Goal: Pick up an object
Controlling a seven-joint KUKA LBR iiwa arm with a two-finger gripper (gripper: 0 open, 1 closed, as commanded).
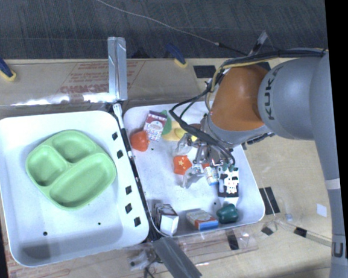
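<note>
- Your gripper is low in the view's right-hand bin; you cannot tell how wide it stands or whether it holds anything
- The orange object lies just beside it
- Likely risk: closing off-centre would shove that object aside, or catch the black-and-white packet instead

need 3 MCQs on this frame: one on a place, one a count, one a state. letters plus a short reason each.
1. The gripper is over:
A the left bin
B the right bin
C the bare bench

2. The green plate has how many compartments?
A two
B three
C four

3. The green plate lies:
A hollows facing up
B flipped over
C standing on its rim

Answers:
1 B, since it hangs among the items there, beside the orange object.
2 B, since two small hollows sit next to one long one.
3 A, since the insides of the hollows show.
</note>
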